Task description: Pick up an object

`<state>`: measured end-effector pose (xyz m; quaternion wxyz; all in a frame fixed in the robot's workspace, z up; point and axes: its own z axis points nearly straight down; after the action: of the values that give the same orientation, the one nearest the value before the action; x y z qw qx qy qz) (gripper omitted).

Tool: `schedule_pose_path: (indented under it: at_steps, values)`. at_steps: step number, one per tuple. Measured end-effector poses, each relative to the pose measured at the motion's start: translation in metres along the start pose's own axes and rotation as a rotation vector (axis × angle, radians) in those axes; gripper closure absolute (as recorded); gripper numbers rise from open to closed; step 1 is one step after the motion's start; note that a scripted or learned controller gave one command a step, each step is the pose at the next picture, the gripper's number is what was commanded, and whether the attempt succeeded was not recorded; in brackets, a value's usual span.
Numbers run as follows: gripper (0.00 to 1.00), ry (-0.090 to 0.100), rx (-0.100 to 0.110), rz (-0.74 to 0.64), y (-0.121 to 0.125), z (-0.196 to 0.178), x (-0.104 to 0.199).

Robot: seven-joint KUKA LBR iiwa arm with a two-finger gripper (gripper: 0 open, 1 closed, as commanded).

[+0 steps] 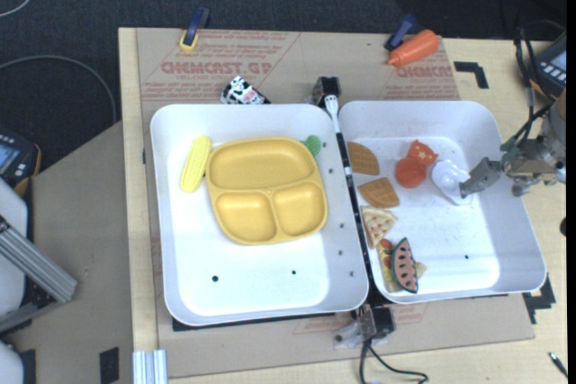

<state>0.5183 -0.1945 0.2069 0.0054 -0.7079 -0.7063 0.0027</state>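
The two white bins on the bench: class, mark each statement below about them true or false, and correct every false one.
1. The yellow divided tray lies in the left bin. True.
2. The corn cob lies in the right bin. False: it lies in the left bin, beside the tray's left edge.
3. The watermelon slice lies near the right bin's front left corner. True.
4. The orange carrot lies inside the right bin. False: it lies on the cardboard behind the bins.
5. The gripper is over the left bin. False: it is over the right bin, next to a white object.
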Motion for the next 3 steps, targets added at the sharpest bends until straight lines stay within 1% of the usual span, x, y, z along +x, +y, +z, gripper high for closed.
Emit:
schedule_pose_path:
  at_steps: [1, 2, 3]
  values:
    - [0.00, -0.003, -0.010, -0.003, 0.003, -0.005, 0.000]
    - [0.00, -0.001, -0.006, -0.003, 0.009, 0.040, 0.003]
    - [0.00, 0.000, -0.004, -0.003, 0.009, 0.103, 0.010]
